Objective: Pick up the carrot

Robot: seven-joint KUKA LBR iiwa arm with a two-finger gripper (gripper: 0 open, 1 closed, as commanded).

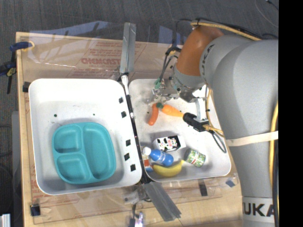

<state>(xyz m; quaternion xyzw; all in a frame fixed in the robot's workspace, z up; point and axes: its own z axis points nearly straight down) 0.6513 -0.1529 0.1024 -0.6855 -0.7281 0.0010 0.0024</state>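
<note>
Two orange carrots (161, 111) lie in the right white bin (215, 167) just below the grey arm's gripper (161, 92), jaws' state unreadable; approach step, next needs a straight descent onto one.

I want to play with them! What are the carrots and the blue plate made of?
The two carrots look like smooth toy plastic: even orange, slight shine, though the view can't confirm it. The teal divided plate seems matte molded plastic, with rounded compartment walls and one flat color.
</note>
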